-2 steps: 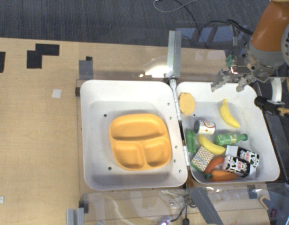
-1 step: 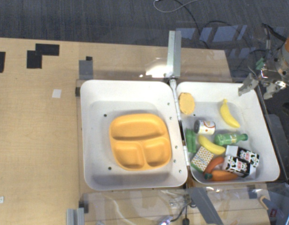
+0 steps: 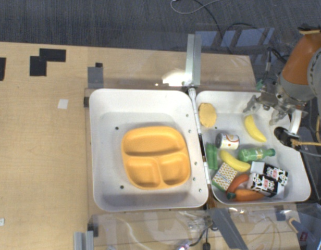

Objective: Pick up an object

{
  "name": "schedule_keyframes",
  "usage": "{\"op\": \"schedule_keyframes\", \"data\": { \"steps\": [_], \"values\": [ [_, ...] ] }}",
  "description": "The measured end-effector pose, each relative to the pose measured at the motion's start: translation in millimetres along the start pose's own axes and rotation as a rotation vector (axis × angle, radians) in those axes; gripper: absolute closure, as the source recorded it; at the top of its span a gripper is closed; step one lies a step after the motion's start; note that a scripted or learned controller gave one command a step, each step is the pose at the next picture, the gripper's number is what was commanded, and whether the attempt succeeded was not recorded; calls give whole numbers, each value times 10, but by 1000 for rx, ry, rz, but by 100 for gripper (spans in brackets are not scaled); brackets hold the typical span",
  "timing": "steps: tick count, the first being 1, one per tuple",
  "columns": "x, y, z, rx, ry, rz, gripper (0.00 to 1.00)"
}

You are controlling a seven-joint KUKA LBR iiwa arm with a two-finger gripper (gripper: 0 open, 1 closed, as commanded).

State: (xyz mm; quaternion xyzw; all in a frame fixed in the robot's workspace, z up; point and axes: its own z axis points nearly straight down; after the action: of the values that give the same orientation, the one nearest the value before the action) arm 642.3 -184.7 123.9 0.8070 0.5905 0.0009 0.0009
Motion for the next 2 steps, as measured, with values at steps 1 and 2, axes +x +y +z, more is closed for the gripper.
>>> {"op": "schedule_keyframes", "data": {
  "steps": [1, 2],
  "values": [
    [-64, -30, 363, -4, 0, -45, 0],
    [-38, -6, 227, -11, 2, -50, 100]
  ]
}}
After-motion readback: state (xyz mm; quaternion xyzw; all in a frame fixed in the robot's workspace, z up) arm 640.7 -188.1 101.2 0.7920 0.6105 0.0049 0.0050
